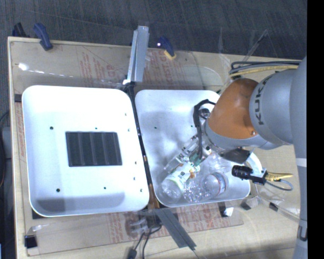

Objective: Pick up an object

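Clear plastic bottles (197,185) lie piled in the near corner of the right bin (162,112), touching each other, one with a whitish cap end toward the divider. Gripper (190,158) is down in that bin right above the pile, arm (259,115) covering most of it; can't tell its state or whether it has anything. Left bin (43,107) holds a dark ribbed block (93,148) mid-floor
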